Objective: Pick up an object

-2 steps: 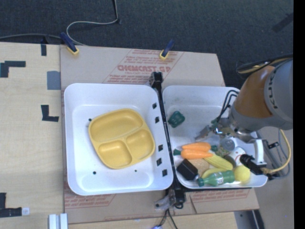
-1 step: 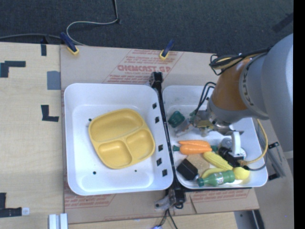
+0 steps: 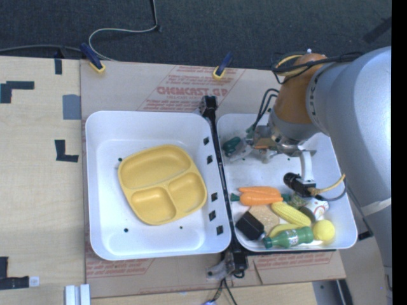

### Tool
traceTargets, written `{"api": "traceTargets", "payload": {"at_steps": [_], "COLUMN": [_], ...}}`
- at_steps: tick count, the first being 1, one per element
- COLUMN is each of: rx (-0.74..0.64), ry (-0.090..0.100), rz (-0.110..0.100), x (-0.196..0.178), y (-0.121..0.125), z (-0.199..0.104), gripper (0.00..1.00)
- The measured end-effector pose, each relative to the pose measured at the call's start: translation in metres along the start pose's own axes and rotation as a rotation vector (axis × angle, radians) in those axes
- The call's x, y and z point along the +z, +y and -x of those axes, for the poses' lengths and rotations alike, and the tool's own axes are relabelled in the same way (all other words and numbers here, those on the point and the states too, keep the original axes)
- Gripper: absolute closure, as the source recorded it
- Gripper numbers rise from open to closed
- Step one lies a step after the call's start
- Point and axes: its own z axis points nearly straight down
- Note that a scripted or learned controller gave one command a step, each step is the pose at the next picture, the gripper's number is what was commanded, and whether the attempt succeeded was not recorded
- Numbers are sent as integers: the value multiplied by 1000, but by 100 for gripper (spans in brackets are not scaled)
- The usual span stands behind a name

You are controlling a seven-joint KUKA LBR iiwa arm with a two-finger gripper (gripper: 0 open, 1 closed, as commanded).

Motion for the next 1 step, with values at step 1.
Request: {"api": "traceTargets", "payload": {"at_steps": [1], "rx": [-5], "ry": [8], "rz": [-37], "x": [1], "y": [41], "z": [3], "gripper": [0]}}
